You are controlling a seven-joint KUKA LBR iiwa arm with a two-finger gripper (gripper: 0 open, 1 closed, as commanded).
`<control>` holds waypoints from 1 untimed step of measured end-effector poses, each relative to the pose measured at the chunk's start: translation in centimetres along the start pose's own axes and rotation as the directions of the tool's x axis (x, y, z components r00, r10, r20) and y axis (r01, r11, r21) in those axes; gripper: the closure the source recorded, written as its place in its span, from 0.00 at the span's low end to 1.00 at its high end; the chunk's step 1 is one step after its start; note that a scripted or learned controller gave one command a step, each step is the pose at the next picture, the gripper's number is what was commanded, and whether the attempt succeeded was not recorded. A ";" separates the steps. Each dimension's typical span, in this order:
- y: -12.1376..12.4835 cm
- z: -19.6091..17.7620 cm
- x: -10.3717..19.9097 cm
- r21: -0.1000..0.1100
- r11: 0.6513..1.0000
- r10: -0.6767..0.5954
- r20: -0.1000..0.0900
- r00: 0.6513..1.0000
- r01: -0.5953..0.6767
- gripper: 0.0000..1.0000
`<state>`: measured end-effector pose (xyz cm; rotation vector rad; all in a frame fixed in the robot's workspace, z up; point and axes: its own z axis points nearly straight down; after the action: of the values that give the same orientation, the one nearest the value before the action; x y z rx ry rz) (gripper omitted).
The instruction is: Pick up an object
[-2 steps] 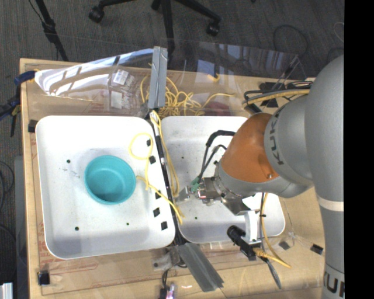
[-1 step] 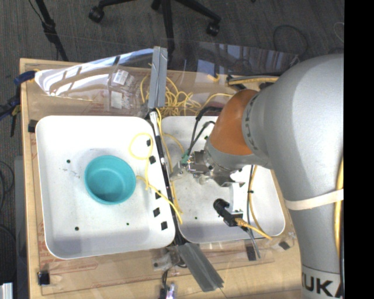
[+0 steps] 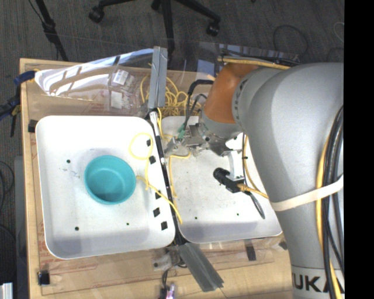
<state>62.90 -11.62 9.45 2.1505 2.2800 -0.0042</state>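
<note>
- The arm [image 3: 292, 128] is reaching in from 3 o'clock and is hanging its gripper [image 3: 186, 140] low over the 11 o'clock corner of the right bin [image 3: 216, 225], close to the rim the two bins share.
- The view is not showing whether the gripper is open or closed, and nothing is showing in its hold; I am judging this as the search or approach step, with no pick made yet.
- The one clear candidate, a teal bowl [image 3: 110, 180], is sitting upright in the left bin [image 3: 64, 233], just toward 9 o'clock of that bin's middle and well apart from the gripper, at about 8 o'clock from it.
- The next move is likely calling for a lift clear of the shared rim, a crossing toward 8 o'clock, then a descent onto the bowl's wall rather than its hollow.
- A yellow cord [image 3: 140, 146] is looping over that rim and could be snagging the crossing.
- Both bins are resting on a pale wooden bench [image 3: 29, 105]; a clear plastic sheet [image 3: 87, 79] is lying at its 12 o'clock edge.
- Dark carpet [image 3: 70, 29] and an office chair base [image 3: 175, 11] are showing beyond it.
</note>
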 end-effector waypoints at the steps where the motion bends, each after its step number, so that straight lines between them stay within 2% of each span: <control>1: 0.0 -1.0 0.3 0.003 1.000 -0.008 -0.003 1.000 0.008 1.00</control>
<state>62.92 -11.34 10.42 2.1439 2.2918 -0.0039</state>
